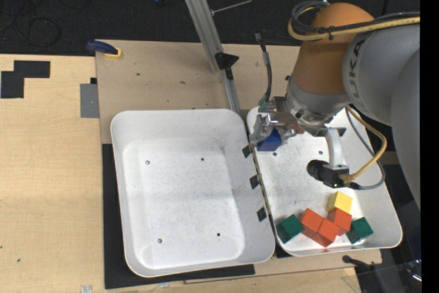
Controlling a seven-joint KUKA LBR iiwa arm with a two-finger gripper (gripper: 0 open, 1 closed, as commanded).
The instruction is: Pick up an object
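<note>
My gripper (269, 132) hangs over the far left corner of the right bin (296, 183), close to the divider between the bins. A small blue block (270, 142) sits between its fingertips, and the fingers are shut on it. The block looks slightly raised off the bin floor. At the near end of the same bin lies a cluster of blocks: a yellow block (341, 202), orange blocks (314, 221) and two green blocks (289, 226) (359, 229).
The left bin (180, 114) lies beside the gripper, across the divider. A slanted aluminium rail (199, 3) rises behind the bins, near the gripper. A black cable connector (322, 171) hangs from the arm over the right bin.
</note>
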